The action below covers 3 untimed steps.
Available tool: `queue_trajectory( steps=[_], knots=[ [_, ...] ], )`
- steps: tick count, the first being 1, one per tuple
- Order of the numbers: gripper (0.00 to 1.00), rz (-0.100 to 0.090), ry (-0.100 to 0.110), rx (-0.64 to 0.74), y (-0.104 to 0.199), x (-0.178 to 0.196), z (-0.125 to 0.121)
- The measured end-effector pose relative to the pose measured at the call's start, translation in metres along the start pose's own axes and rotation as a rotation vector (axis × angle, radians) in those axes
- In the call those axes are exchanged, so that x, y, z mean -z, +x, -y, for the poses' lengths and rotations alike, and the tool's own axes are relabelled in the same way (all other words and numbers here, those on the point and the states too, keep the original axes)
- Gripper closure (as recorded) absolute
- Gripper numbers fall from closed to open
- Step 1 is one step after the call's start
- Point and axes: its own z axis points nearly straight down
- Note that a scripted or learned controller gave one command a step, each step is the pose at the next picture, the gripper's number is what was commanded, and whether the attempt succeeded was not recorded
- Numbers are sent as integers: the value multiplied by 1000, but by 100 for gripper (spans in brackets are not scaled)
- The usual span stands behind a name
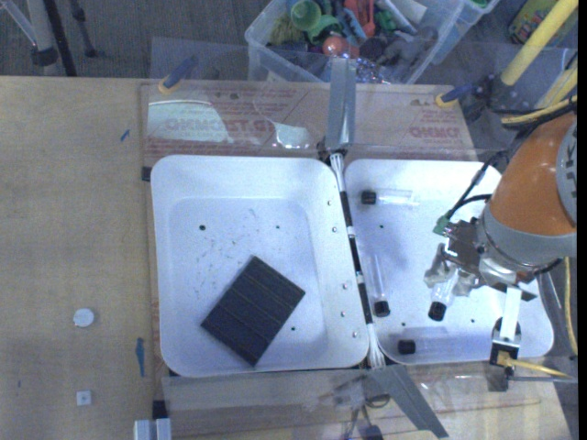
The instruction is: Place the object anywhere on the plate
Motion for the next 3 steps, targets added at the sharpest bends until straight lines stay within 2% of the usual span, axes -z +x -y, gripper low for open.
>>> queue_trajectory(
  steps=[1, 2, 3],
  knots=[
    [100, -1, 0, -13, 75, 41, -19],
    [100, 0, -1, 91, 165, 178, 31],
    [100, -1, -2, 44, 253, 188, 25]
  ],
)
